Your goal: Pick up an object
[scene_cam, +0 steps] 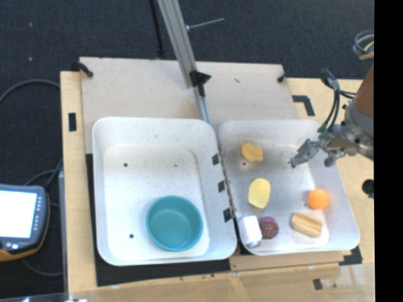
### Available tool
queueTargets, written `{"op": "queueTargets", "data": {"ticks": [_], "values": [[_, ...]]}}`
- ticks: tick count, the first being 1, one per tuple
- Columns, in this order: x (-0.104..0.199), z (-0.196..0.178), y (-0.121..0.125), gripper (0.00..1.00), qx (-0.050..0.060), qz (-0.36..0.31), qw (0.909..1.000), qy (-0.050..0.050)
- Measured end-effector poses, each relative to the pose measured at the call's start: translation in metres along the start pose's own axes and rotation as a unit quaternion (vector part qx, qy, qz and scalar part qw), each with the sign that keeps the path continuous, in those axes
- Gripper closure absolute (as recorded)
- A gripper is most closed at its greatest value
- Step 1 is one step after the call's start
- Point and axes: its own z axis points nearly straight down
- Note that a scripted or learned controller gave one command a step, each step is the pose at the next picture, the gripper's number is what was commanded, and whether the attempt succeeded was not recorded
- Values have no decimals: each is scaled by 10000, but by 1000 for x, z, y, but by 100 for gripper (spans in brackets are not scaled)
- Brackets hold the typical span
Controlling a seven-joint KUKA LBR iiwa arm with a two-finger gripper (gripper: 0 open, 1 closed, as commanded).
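My gripper (313, 154) hangs over the right bin's far right part, fingers spread open with nothing between them. Below it in the right bin (286, 131) lie an orange ball (318, 199), a tan wooden block (307, 224), a pale yellow lemon-shaped piece (259, 193), a small yellow chunk (252, 152), a dark maroon ball (269, 228) and a white cylinder (251, 230). The orange ball lies nearest, just in front of the gripper.
The left bin (119, 137) holds a teal bowl (174, 223) at its front. A slanted metal pole (179, 33) rises behind the bins. A tablet-like screen (19, 218) sits off the bench's left edge.
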Motion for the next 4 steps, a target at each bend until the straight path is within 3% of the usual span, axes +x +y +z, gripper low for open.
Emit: {"op": "queueTargets", "data": {"ticks": [1, 4], "values": [[0, 0, 0, 0, -2, 4, 10000, 1], [-5, 151, 7, 0, 15, 23, 10000, -5]]}}
